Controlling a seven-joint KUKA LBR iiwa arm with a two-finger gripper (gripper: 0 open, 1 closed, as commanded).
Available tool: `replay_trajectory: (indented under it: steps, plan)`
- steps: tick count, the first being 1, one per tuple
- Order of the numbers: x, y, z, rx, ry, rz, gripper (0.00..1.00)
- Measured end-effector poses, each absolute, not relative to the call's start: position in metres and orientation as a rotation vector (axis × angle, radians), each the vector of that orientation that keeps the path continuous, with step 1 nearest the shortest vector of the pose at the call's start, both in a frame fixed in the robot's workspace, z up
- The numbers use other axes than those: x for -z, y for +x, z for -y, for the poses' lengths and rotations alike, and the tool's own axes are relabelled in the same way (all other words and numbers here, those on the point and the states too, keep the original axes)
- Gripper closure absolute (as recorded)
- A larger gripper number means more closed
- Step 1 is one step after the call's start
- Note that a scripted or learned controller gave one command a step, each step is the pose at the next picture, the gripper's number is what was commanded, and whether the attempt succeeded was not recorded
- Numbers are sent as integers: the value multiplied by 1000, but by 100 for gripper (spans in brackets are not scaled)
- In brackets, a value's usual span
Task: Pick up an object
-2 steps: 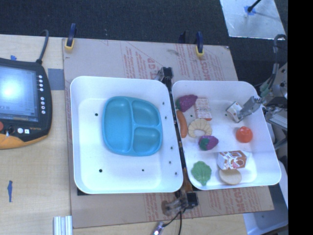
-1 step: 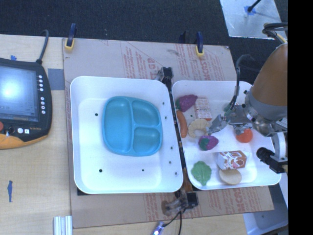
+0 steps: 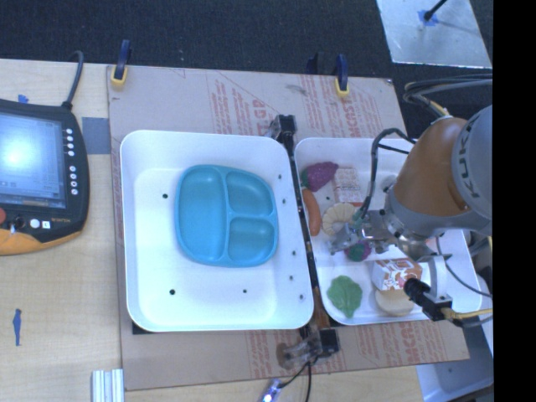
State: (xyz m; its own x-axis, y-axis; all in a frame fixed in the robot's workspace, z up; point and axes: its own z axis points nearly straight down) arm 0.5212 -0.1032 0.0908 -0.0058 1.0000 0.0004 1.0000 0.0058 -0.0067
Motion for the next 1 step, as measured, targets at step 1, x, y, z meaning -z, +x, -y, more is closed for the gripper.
replay_trajectory:
  steps: [1]
  plan:
    - [-101,521,104,-10,-2207,2227,100]
